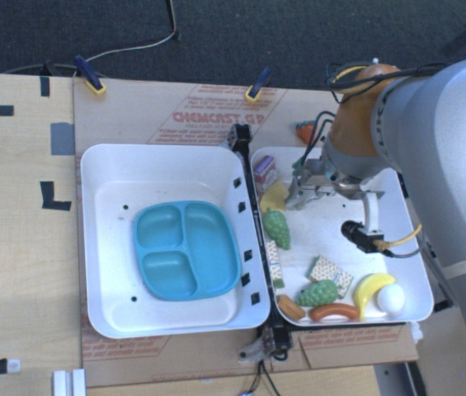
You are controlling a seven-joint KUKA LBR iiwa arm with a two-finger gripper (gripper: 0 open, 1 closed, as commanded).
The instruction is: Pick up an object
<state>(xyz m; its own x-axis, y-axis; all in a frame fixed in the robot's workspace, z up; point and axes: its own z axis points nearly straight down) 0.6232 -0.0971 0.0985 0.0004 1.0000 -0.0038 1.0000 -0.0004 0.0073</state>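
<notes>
My gripper point(298, 195) hangs low in the right bin point(414, 246), at its back left part. Just left of it lies a yellow piece point(272, 198), and a green bumpy toy point(278, 228) sits right below that. The gripper's tip is beside the yellow piece; whether they touch is hidden. A small purple and white item point(263, 170) rests by the bin's back left corner. Along the front of this bin lie a checked cracker point(331, 271), a green leafy toy point(319, 292), a red sausage point(334, 311), a banana point(368, 290) and a white egg point(391, 299).
The left bin point(109, 221) holds a blue divided plate point(187, 249). A black divider point(249, 213) runs between the bins. An orange item point(305, 130) lies on the cardboard behind the right bin. The grey arm point(430, 139) covers the right bin's far right side.
</notes>
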